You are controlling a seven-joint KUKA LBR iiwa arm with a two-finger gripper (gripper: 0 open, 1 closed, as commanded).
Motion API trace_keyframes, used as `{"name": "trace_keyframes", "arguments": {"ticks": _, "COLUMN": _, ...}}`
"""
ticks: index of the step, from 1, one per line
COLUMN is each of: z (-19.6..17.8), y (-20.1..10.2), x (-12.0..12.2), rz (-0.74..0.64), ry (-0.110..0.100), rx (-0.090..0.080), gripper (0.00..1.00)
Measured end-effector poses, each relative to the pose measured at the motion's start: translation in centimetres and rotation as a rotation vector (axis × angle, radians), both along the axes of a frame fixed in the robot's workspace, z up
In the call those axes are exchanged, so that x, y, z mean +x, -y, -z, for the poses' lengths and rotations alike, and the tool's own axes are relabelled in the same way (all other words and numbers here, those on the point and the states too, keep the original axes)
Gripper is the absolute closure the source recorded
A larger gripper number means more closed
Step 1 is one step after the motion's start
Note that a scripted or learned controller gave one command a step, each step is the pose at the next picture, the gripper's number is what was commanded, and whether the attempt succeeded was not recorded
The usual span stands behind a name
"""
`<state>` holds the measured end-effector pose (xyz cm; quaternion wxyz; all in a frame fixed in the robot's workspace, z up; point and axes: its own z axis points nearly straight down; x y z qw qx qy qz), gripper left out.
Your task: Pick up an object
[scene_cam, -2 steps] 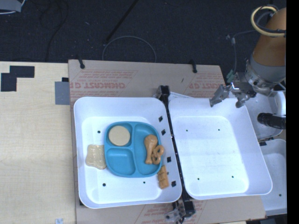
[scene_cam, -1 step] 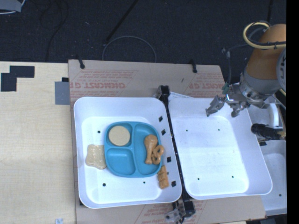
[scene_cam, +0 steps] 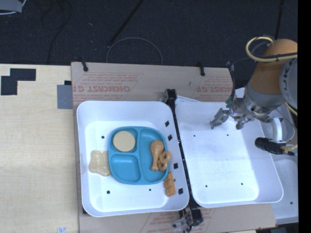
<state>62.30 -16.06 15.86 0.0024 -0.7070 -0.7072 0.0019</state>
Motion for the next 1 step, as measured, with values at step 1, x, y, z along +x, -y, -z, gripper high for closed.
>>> {"name": "trace_keyframes", "arguments": {"ticks": 1, "z": 4.77, "y": 0.76, "x": 0.13, "rz": 0.0, "ry": 0.0, "rx": 0.0, "gripper": 0.0}}
